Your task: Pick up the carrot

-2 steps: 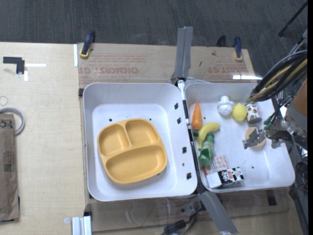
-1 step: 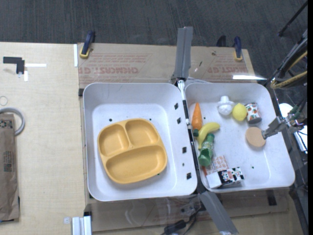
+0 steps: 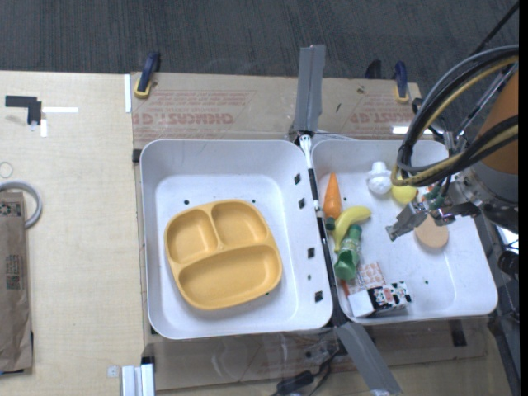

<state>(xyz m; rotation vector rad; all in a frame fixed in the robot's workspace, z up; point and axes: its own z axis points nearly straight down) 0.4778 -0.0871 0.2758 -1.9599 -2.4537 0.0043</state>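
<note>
Your left white bin (image 3: 157, 246) carries a yellow divided plate (image 3: 223, 254). In the right white bin (image 3: 462, 299), the gripper (image 3: 406, 221) hangs over the middle; you cannot tell its state. The small orange carrot (image 3: 332, 194) lies against the left wall, above the banana (image 3: 351, 219). Probably light, rigid, smooth: grasp mid-body, across its width.

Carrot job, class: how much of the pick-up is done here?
Done: nothing. The carrot lies in the right bin by the divider, above the banana. In hand: the claw hovers to its right, apart from it. Left: reach, grip, lift.
</note>
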